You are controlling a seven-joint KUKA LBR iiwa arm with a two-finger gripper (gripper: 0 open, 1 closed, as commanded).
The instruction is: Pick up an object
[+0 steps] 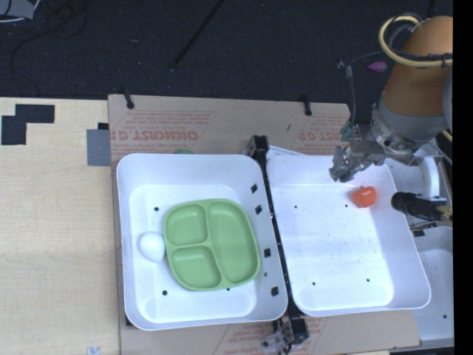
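Starting at the left of the frame, we see bare light worktop (52, 228) with a few dark patches near its upper edge. Next comes the left bin (137, 180), which holds a green divided plate (211, 242) lying flat, with a small white egg-like ball (151, 246) touching the plate's left rim.

Past the black divider in the middle lies the right bin (332, 272), its floor white and bare save for one small orange-red object (363, 196) in its upper right part, close to the far wall. It looks roundish, so we cannot make out any long axis that would favour one approach angle.

The gripper (347, 167) hangs over the upper right of that bin, at the end of the arm that enters from the frame's right. The orange-red object lies just to the right of the jaws and slightly lower in the frame, near but not touching. Whether the jaws are spread or pressed together we cannot tell; the dark metal blurs into one mass, and nothing visible sits between them.

We judge the coming move to be a short shift toward lower right, then a descent. The bin floor is smooth and open there, though the far wall and the bin's right rim stand near.
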